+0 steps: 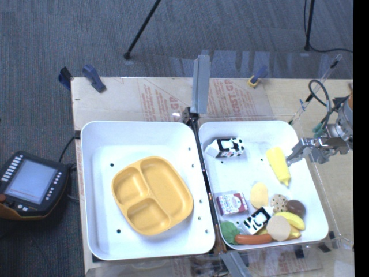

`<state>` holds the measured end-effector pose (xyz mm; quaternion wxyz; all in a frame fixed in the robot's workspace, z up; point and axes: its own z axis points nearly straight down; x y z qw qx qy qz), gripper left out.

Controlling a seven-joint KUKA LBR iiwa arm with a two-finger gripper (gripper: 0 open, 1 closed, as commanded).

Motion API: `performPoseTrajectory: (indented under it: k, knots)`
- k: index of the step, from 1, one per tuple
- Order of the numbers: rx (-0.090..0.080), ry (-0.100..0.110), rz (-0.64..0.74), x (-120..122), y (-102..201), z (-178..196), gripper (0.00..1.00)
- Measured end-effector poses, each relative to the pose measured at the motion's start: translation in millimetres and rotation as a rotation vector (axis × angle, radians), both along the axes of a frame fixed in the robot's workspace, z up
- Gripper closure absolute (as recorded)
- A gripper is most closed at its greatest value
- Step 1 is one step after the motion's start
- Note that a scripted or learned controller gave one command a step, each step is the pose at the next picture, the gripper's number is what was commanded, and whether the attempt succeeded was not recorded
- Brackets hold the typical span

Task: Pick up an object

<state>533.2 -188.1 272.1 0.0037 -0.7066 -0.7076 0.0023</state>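
Observation:
The right bin [253,123] holds several toy foods. A cow-patterned carton [229,148] lies at its far left and a long yellow piece [278,164] near its right wall. A red packet [230,202], a pale yellow piece [259,194], a cookie [279,202], a brown round piece [296,208] and a second black-and-white carton [257,219] crowd the near end. So do a banana [291,219], a green piece [229,231] and a red sausage [252,239]. My gripper [300,150] hangs over the bin's right rim, just right of the long yellow piece, with nothing visibly held.
The left bin [98,149] carries a yellow divided plate [151,195]. A grey post [201,88] stands behind the seam between the bins. A control pendant [29,183] sits on the floor at left. Cables [320,94] loop above the arm at right.

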Motion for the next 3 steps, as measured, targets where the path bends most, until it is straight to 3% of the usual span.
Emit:
performPoseTrajectory:
  k: [1,2,3]
  knots:
    - [0.007,0.011,0.124,43,-22,-155,0.0]
    - [-0.004,-0.011,0.234,102,0,-183,0.0]
    - [-0.009,0.006,0.232,98,-5,-178,1.0]
